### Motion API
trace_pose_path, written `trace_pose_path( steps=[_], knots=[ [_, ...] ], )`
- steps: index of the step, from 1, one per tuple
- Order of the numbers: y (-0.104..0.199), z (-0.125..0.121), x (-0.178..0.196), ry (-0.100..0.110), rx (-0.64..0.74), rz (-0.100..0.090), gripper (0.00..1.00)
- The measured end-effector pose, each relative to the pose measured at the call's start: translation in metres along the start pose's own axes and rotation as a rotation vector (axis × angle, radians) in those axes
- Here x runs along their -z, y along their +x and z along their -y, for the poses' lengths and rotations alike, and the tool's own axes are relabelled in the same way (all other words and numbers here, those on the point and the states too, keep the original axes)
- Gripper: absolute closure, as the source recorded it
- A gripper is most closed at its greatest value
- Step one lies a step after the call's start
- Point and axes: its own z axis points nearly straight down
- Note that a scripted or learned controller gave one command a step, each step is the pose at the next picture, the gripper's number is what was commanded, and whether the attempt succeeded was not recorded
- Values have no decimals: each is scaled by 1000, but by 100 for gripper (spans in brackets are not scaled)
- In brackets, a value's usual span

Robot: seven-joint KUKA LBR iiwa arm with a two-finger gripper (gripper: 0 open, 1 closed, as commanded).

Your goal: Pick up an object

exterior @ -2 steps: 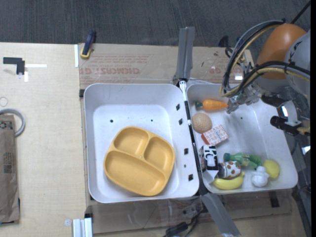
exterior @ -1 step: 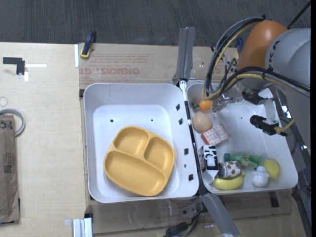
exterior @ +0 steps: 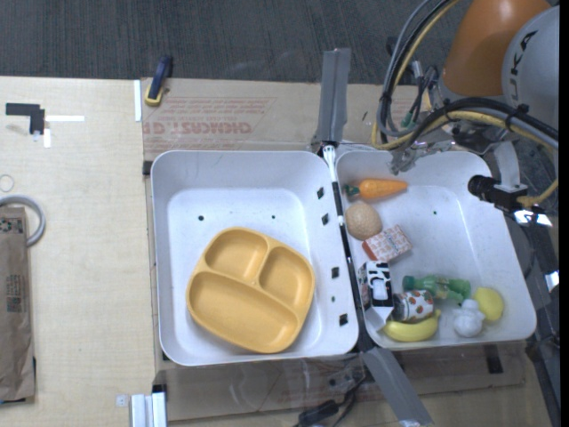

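one yellow plate (exterior: pixel 252 289) in left bin (exterior: pixel 178 194), perhaps nine items in right bin (exterior: pixel 444 212)

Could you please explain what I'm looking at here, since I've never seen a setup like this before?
This is one photo from a fixed camera above a workbench, looking down at a slant. The grey and orange shape at the top right is a robot arm reaching in. Two shallow white bins sit side by side. The left bin holds a yellow divided plate. The right bin holds small items: a carrot, an egg-shaped ball, a banana and a lemon. Its job is to pick one up.
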Motion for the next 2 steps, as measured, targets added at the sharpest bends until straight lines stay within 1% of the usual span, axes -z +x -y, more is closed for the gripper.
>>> trace_pose_path(
  steps=[1, 2],
  knots=[
    [45, 102, 3, 2, 185, -2, 100],
    [45, 102, 3, 2, 186, -2, 0]
  ],
)
